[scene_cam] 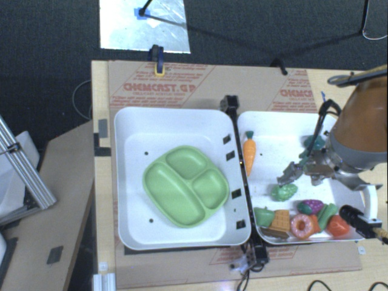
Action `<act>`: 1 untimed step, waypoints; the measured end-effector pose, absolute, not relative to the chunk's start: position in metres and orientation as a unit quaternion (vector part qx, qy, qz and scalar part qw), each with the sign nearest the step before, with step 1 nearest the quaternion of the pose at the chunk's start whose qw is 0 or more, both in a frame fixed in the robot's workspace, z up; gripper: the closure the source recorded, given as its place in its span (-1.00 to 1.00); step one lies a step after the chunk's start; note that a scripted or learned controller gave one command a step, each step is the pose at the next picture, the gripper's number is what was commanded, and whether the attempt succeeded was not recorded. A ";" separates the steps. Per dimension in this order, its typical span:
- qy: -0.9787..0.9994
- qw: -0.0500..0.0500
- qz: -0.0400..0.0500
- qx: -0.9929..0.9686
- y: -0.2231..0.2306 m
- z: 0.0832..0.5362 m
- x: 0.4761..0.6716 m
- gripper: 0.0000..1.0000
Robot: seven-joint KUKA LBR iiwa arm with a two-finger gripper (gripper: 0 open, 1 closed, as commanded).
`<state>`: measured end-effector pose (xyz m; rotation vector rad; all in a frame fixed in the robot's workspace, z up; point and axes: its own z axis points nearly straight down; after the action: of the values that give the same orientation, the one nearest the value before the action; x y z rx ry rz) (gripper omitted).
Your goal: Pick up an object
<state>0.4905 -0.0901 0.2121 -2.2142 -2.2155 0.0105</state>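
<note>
In the right bin (267,129) lie toy foods. An orange carrot (248,151) rests near the bin's left wall. A green broccoli-like piece (284,192) sits in the middle. Along the front wall lie a green piece (264,215), a tan waffle (280,222), a pink donut (301,225), purple grapes (311,207), a green pepper (327,213) and a red tomato (337,226). My gripper (291,173) hangs just above and slightly behind the broccoli piece, reaching in from the right. Nothing shows in its grasp. A teal object (314,142) is partly hidden behind the arm.
The left bin (139,126) holds a green divided plate (185,186). A black divider with clips (237,162) runs between the bins. The arm's bulky grey and orange wrist (362,126) covers the right bin's far right side.
</note>
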 end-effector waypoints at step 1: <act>-0.708 0.000 0.000 -0.706 -0.090 0.218 0.493 -1.00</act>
<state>0.4932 -0.0900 0.2176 -2.2181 -2.2250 -0.0013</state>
